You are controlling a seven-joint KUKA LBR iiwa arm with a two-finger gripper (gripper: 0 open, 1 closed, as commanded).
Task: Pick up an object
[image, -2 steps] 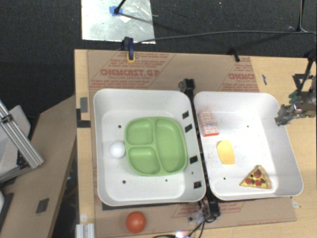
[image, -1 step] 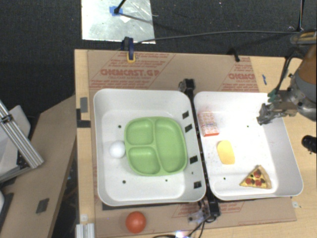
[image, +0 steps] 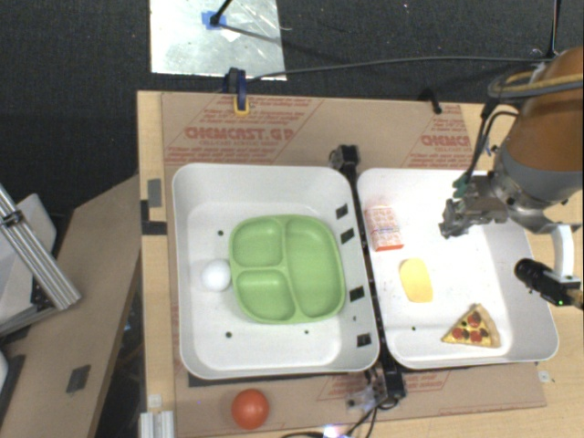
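Directly under our gripper (image: 453, 219) lies only bare floor of the right bin (image: 511, 254); whether the jaws stand wide or narrow we cannot tell, and nothing shows between them, so we judge the pick not yet done. Nearest to the jaws, off toward the bin divider, is a small red-and-white packet (image: 383, 227). Below them and a little further rests a yellow block (image: 416, 279), then a toy pizza slice (image: 474, 327) near the front wall. Well away, in the left bin (image: 196, 336), sit a green divided tray (image: 286, 267) and a white ball (image: 215, 276); an orange ball (image: 250, 408) lies outside. Choosing, descending and closing all remain.
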